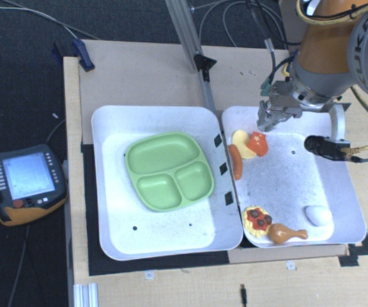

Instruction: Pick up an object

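So, near to far:
Right bin (337, 190) front: pizza slice (256, 219) at front-left corner, chicken drumstick (285, 234) touching it on the right, white egg (317, 215) near front-right.
Left bin (107, 171): green divided plate (169, 170), roughly mid-bin.
Right bin back-left: hot dog (236, 160) along the left wall, yellow piece (240, 139) and red-orange piece (258, 144) touching beside it.
End effector (267, 121): just above the red-orange piece; open or closed, can't tell.
Surface (133, 69): wood, carries both bins.
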Tool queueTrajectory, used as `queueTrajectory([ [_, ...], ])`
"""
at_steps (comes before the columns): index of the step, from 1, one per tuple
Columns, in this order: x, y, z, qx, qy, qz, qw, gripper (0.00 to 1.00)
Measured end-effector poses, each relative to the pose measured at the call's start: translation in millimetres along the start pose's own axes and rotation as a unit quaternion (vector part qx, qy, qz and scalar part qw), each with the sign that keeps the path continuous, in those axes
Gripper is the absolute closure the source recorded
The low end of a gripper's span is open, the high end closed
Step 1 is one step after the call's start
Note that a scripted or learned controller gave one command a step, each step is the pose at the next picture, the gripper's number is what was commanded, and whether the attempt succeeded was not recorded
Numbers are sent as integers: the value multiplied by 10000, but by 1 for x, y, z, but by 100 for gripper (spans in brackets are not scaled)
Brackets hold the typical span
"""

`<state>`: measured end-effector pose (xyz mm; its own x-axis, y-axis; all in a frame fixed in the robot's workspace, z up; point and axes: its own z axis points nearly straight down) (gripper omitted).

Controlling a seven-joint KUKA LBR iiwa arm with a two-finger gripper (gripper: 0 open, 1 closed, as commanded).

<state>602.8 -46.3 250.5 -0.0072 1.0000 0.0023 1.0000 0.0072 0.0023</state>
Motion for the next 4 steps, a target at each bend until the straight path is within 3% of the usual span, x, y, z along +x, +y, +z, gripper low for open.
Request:
queueTrajectory([
  [2, 105, 14, 5, 5, -3, 6, 10000, 100],
  [3, 138, 11, 28, 35, -5, 17, 10000, 100],
  [4, 135, 22, 16, -3, -8, 25, 10000, 100],
])
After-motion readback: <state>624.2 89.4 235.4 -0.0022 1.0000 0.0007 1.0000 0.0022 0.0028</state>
